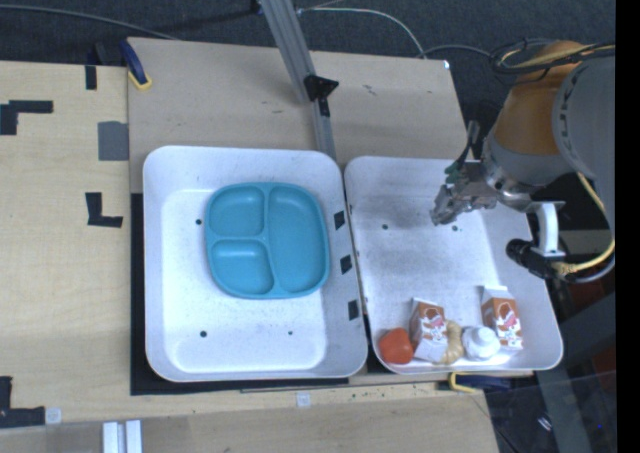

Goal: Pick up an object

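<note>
We've got our grey arm [585,111] reaching in from the right, orange band [530,121] sitting just above the wrist. Our gripper [447,212] hangs at the end of it, pointed down and a bit left, nothing visible between its tips.

Arm [560,121] cut off at right edge — end effector [447,209] blurred.

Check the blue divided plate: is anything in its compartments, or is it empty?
Empty. All three compartments of the blue plate show bare blue surface; it lies flat in the left bin.
</note>
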Motion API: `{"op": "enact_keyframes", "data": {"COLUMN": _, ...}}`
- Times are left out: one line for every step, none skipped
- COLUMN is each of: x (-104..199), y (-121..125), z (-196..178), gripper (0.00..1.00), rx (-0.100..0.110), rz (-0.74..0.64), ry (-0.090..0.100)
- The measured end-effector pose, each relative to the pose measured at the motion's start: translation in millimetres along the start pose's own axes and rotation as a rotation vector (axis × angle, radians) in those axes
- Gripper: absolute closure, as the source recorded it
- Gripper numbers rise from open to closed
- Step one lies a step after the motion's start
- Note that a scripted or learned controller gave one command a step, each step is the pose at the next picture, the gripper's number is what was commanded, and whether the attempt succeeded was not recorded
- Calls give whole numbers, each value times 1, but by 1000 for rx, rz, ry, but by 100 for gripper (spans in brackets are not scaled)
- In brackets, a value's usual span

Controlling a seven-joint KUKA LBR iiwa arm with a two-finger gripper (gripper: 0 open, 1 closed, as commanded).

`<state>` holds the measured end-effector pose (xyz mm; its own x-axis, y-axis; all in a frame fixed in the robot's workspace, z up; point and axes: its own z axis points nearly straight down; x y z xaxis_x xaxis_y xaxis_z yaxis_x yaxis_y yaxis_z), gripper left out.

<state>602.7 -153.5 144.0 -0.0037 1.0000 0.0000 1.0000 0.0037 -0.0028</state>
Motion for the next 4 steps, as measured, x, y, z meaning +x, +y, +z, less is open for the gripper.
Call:
{"op": "enact_keyframes", "data": {"x": -1, "y": -2, "z": -63, "gripper": 100, "rx": -8, "rz": 2, "ry": -2}}
{"op": "enact_keyframes", "data": {"x": 2, "y": 4, "z": -108, "gripper": 100, "rx": -7, "rz": 1, "ry": -1}}
{"op": "enact_keyframes", "data": {"x": 2, "y": 5, "z": -148, "gripper": 100, "rx": -6, "rz": 2, "ry": -1}}
{"op": "enact_keyframes", "data": {"x": 51, "y": -1, "z": -144, "gripper": 100, "rx": -2, "rz": -1, "ry": 1}}
